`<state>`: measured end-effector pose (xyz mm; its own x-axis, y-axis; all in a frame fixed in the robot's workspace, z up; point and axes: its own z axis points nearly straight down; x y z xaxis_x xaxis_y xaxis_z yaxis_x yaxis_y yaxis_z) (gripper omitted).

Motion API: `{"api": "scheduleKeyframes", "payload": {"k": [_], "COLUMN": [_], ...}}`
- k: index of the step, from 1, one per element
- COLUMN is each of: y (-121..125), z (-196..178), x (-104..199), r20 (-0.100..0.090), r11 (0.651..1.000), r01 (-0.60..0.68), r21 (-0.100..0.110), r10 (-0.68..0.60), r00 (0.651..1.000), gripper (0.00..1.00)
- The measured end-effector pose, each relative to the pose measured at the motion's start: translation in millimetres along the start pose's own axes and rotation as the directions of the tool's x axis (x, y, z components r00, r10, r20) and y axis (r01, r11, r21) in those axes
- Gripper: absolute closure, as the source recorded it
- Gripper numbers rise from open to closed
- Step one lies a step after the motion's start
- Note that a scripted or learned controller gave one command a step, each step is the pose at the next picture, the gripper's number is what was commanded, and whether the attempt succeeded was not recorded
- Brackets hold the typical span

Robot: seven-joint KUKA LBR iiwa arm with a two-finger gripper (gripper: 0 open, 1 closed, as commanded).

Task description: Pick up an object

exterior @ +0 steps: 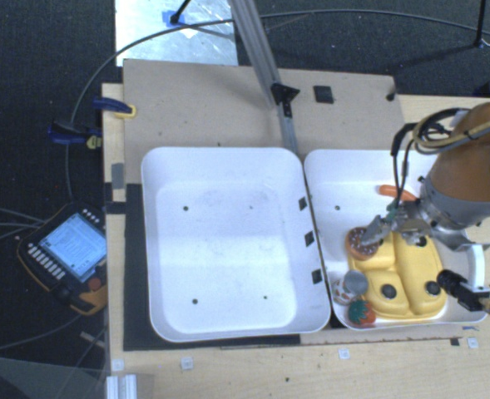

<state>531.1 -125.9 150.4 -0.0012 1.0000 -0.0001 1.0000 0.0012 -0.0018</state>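
Yellow plastic toy (403, 279) lies in right bin (336, 189), front half, beside a small grey-capped piece (354, 283) and a green-red piece (360, 311). Gripper (378, 231) sits low over the toy's left top edge; its opening cannot be told. Left bin (228, 239) adjoins. Teach pendant (68, 249) on floor, left.

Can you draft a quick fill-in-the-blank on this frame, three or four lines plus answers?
1. The large yellow toy lies in the ____ bin of the camera view.
2. The arm's band above the wrist is ____.
3. The gripper hangs over the yellow toy's ____ end.
4. The handheld pendant with the lit screen lies ____ of the left bin.

Answers: right; orange; upper-left; left
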Motion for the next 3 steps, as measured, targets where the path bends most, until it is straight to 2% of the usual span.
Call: {"api": "scheduleKeyframes", "payload": {"k": [1,2,3], "y": [6.5,12.0,16.1], "z": [43.3,46.4,31.6], "x": [3.6,5.0,6.0], "r20": [-0.005,-0.005,-0.008], "r11": [1.000,1.000,0.999], "r01": [0.003,0.004,0.003], "r21": [-0.013,-0.025,-0.035], "r10": [-0.003,-0.004,-0.004], "r00": [1.000,1.000,1.000], "gripper": [0.00,0.00,1.00]}}
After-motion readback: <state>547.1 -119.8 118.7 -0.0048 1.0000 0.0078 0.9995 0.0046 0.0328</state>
